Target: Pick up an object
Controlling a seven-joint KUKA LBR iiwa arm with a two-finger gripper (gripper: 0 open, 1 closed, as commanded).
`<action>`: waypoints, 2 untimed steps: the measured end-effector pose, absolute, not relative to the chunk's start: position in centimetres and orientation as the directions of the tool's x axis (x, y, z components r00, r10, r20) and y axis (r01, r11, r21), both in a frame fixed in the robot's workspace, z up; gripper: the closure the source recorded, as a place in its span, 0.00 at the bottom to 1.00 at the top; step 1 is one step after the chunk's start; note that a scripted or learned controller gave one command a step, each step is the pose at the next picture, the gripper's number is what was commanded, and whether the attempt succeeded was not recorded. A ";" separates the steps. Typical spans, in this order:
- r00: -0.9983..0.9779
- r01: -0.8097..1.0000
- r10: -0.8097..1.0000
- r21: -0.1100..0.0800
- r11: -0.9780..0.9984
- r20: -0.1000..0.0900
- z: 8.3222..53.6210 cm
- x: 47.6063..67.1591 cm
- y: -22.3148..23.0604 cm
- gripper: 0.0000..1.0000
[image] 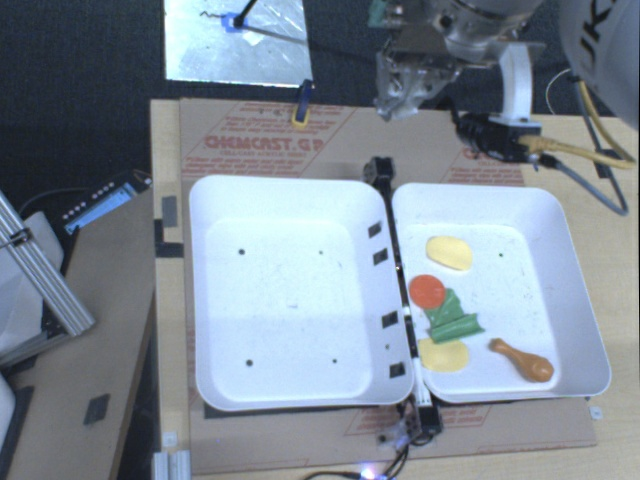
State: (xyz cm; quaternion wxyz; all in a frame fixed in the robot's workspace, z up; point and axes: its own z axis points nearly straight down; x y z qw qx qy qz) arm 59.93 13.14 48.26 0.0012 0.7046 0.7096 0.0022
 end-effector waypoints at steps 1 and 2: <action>-0.006 1.000 1.000 0.003 0.006 0.001 50.2 56.8 17.3 1.00; -0.010 1.000 1.000 0.003 0.010 0.003 52.0 53.5 21.8 1.00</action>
